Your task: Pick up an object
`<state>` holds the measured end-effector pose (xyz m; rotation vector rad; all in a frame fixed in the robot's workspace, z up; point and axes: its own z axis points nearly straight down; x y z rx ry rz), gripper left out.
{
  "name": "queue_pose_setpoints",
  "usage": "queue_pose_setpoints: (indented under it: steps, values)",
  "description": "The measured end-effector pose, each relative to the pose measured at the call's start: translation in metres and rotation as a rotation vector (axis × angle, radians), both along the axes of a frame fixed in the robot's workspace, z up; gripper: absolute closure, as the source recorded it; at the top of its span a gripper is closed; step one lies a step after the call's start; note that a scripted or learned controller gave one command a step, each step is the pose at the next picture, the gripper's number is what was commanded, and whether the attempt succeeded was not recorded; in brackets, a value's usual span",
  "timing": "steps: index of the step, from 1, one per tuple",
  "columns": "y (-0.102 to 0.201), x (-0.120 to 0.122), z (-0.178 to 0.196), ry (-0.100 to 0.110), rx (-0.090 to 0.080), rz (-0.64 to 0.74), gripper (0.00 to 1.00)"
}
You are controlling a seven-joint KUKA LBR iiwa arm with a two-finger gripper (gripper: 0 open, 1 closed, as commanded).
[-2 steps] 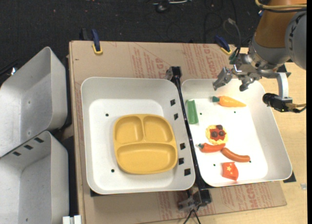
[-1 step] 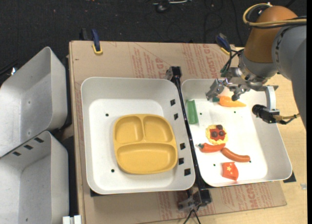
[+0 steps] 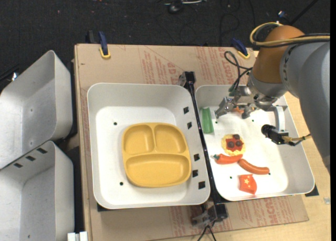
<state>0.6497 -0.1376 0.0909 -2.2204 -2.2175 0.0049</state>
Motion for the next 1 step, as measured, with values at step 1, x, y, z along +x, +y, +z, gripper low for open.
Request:
queue_pose_setpoints:
  steps: [1]
  values:
    - [0.0,0.0021,0.0149,-0.008,-0.001,0.0,1.0]
